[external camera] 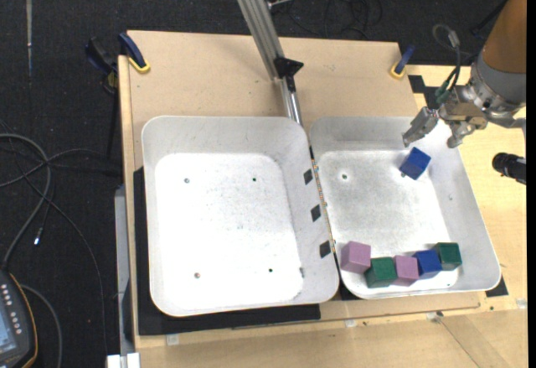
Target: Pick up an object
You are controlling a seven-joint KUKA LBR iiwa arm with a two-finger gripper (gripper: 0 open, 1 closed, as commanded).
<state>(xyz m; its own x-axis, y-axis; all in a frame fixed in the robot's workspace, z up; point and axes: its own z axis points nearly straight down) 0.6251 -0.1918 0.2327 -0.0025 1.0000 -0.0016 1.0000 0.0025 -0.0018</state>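
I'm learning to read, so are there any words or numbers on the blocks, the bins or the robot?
No words or numbers can be read anywhere.
Blocks and the blue block: plain faces.
White bins: bare.
Gripper: no label shows.
Device at the bottom left corner: its screen is too blurred to read.

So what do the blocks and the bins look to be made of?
Blocks, such as the blue block and purple block: probably painted wood or plastic, with flat matte faces and crisp edges. Bins: likely thin moulded white plastic, with rounded corners and a scuffed, speckled floor.
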